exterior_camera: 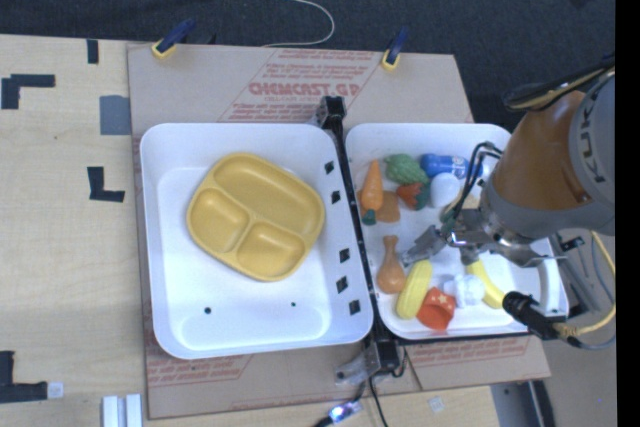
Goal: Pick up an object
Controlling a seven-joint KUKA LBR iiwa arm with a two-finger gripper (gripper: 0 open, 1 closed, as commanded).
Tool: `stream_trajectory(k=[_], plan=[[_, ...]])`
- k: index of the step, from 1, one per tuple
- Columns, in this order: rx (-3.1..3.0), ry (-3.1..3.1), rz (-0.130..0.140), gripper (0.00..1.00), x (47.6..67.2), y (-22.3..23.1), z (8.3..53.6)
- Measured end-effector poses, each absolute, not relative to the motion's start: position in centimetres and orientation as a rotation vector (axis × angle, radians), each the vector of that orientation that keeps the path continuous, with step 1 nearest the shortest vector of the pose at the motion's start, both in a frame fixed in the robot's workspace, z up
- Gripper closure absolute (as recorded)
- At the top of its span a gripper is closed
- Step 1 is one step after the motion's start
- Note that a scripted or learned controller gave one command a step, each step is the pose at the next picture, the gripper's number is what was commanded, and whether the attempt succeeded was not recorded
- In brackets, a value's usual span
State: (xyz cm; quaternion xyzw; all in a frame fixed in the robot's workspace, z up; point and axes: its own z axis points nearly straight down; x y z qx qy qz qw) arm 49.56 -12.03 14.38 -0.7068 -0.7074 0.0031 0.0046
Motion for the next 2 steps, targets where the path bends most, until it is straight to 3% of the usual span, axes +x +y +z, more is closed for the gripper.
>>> stream_trajectory(k=[1, 2], plan=[[-2.230, -2.223, -0.011, 0.00, 50.03, -12.13, 9.78], [-2.216, -2.221, 0.003, 1.00, 49.59, -11.89, 10.05]])
